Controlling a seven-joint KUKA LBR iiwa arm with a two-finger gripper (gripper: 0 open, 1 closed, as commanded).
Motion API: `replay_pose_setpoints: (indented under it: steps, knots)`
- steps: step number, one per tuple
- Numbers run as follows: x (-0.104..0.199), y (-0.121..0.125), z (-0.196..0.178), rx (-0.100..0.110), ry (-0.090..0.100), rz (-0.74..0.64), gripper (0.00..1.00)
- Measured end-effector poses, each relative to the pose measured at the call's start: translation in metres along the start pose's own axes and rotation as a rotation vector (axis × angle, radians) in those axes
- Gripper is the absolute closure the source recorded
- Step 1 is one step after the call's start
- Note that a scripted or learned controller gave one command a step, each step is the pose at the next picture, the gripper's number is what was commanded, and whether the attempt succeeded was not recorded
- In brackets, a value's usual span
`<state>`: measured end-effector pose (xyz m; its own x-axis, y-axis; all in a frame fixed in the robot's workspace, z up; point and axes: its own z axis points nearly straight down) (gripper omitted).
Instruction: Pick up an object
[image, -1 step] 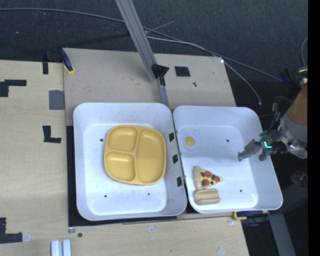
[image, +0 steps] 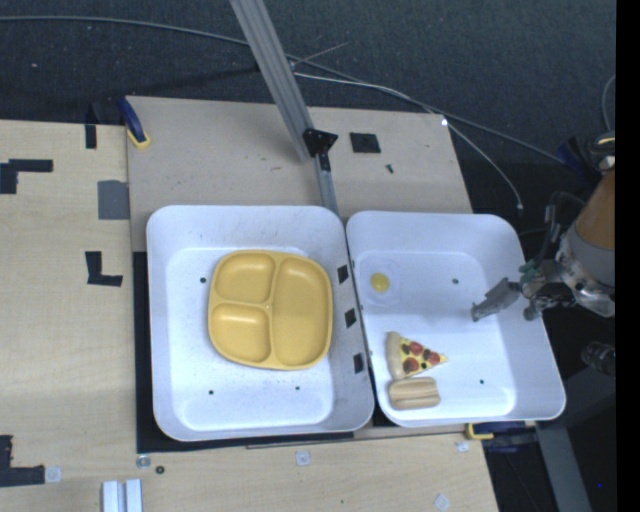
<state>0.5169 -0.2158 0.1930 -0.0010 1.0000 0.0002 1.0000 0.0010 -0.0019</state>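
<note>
The right bin (image: 500, 238) holds three small items. A toy pizza slice (image: 413, 355) lies near its front left, a tan bread roll (image: 413, 393) sits just in front of the slice, and a small yellow disc (image: 380, 283) rests by the left wall. My gripper (image: 508, 305) hovers over the bin's right side, well right of the pizza slice. Its fingers (image: 490, 300) are spread open with nothing between them.
The left bin (image: 175, 300) carries a yellow divided plate (image: 270, 308). A grey metal pole (image: 285, 85) slants down from the top to the gap between the bins. Cables run across the dark floor behind the bench.
</note>
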Motion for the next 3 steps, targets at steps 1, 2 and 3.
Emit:
replay_pose_setpoints:
  steps: [1, 2, 3]
  knots:
    - [-0.002, 0.004, 0.045, 0.003, 0.0, 0.0, 0.0]
    - [-0.002, 0.004, 0.108, -0.003, -0.003, 0.0, 0.0]
    - [-0.002, 0.005, 0.106, -0.003, -0.002, 0.0, 0.0]
